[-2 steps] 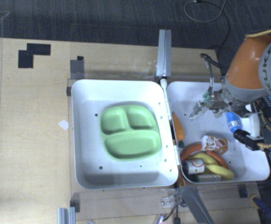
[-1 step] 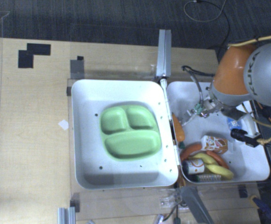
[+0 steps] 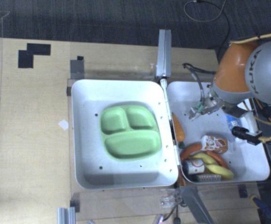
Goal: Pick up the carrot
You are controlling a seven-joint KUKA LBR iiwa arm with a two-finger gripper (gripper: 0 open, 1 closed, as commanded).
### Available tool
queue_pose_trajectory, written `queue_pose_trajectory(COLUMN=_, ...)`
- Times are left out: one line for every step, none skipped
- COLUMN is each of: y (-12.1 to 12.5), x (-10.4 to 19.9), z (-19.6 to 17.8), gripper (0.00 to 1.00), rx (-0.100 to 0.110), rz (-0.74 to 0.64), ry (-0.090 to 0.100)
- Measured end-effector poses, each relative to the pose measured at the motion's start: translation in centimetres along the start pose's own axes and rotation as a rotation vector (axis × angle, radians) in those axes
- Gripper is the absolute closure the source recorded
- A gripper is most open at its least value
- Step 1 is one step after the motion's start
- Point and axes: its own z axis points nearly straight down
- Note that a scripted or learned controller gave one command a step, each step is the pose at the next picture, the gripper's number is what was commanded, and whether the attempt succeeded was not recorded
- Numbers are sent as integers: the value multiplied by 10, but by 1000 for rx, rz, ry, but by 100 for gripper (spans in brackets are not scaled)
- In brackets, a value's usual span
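Lying against the bin wall, the carrot (image 3: 177, 129) is risking a slip while my jaws (image 3: 202, 107), state unclear, are hovering nearby.

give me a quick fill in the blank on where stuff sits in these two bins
1. The green divided plate lies in the ____ bin as the camera sees it.
2. The carrot lies in the right bin, against its ____ wall.
3. The banana is ____ in colour.
4. The gripper hangs over the ____ bin.

Missing words: left; left; yellow; right
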Motion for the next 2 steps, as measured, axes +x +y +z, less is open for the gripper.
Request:
queue_pose_trajectory(y=1, x=-44, z=12, gripper=100, rx=4, rz=22, ry=1)
queue_pose_trajectory(y=23, x=-74, z=-72, gripper=100, rx=2, rz=-179, ry=-1)
